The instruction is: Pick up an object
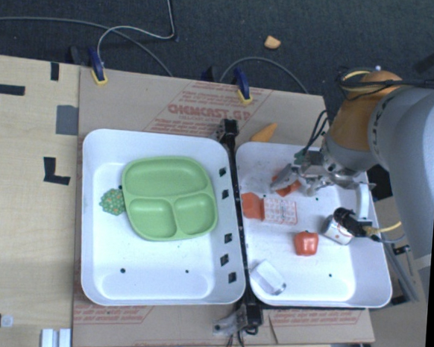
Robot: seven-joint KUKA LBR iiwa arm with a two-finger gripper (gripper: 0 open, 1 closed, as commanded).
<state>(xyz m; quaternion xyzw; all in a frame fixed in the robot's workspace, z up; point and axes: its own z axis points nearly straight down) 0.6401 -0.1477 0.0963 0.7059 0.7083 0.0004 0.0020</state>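
On the counter [28,191], the left bin [94,219] holds a green divided plate [170,197] with a small green knobbly thing [112,201] touching its left edge. In the right bin [343,287], going rightward, lie a clear wrapper [269,276] near the front edge, an orange block [252,205], a pink gridded piece [281,210] just beside it, a red pepper-like toy [306,243] and a small white-and-red item [337,229].

The hand [300,175] hangs low near the bin's back edge over a reddish-orange piece [286,185], likely its target; whether it is spread or pinching cannot be told. A good grasp would centre on that piece and clear the gridded piece beside it.
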